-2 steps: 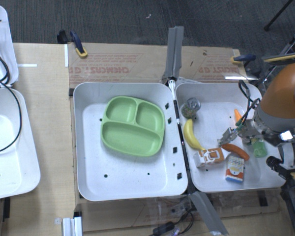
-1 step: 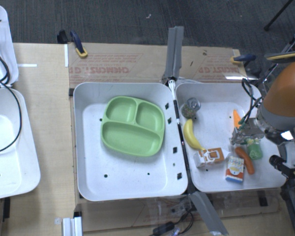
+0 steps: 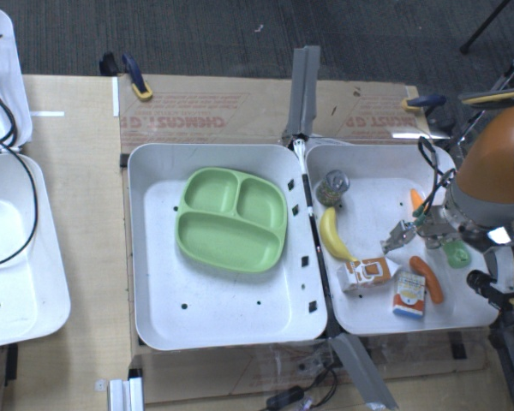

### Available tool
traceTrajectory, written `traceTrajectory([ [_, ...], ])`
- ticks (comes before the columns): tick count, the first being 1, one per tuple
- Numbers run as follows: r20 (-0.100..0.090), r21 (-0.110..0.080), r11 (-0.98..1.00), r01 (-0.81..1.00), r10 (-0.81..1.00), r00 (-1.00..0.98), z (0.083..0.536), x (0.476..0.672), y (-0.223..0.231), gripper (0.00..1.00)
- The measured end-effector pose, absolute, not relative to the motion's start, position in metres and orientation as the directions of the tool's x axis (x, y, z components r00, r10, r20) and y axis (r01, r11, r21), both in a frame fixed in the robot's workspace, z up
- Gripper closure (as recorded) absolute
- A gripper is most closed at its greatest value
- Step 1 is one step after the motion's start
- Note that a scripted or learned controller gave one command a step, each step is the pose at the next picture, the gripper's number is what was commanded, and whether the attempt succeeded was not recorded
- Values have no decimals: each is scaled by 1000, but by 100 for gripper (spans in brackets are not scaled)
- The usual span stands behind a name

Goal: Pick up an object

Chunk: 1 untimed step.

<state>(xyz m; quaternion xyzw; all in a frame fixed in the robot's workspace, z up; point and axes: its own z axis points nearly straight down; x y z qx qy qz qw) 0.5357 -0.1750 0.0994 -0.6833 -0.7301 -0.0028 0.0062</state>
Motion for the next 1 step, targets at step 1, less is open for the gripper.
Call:
traceTrajectory([
  [1, 25, 0, 185, 983, 982, -185, 91, 599, -203, 0],
])
